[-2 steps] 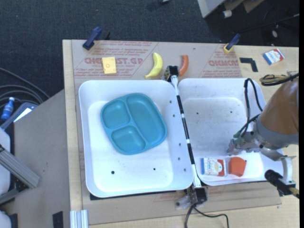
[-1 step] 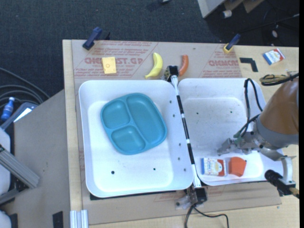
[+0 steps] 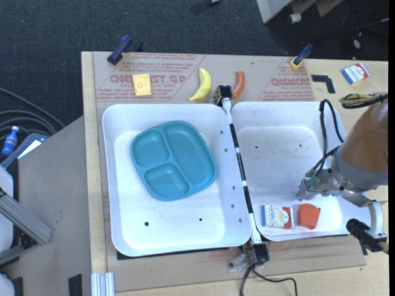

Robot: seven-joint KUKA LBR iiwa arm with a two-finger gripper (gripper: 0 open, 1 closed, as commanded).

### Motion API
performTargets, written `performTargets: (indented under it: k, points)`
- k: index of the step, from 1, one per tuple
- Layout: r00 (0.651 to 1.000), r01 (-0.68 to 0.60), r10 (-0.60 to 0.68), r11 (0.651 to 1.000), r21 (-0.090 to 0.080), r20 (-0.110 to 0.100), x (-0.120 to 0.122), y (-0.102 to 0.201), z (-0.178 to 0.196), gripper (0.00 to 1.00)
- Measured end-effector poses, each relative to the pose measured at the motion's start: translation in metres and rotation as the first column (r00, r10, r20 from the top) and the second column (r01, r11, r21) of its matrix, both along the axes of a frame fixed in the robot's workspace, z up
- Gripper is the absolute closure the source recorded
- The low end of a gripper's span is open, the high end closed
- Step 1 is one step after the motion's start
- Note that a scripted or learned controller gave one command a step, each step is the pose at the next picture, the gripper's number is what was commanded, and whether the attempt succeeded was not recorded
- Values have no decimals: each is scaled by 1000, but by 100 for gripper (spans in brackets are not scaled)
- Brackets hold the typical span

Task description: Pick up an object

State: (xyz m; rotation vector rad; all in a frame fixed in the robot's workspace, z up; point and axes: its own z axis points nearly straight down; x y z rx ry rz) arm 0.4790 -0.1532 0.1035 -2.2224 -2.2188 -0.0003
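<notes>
I'd go for the orange block (image 3: pixel 308 216), low in the right bin (image 3: pixel 278 119) just right of the carton (image 3: pixel 276 216); it looks light and maybe soft, so pinch across its sides. My gripper (image 3: pixel 308 187) hovers just above it, grip state unclear

- One fixed camera, mounted above the bench (image 3: pixel 185 270), looking down at a slant.
- Both bins fit in frame: left bin (image 3: pixel 123 227), right bin (image 3: pixel 271 116).
- It sits back a fair way, so dark floor (image 3: pixel 74 17) shows past the bench's far edge and on the left.
- The arm (image 3: pixel 370 147) comes in from the right edge.
</notes>
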Motion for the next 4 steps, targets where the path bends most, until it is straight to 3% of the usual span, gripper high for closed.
performTargets:
  k: [1,2,3,4]
  points:
    - [1000,0,0,1000,0,0,0,0,0,0]
    - [1000,0,0,1000,0,1,0,0,10,100]
    - [1000,0,0,1000,0,0,0,0,10,0]
    - [1000,-1,1,1000,1,-2,0,4,-19,0]
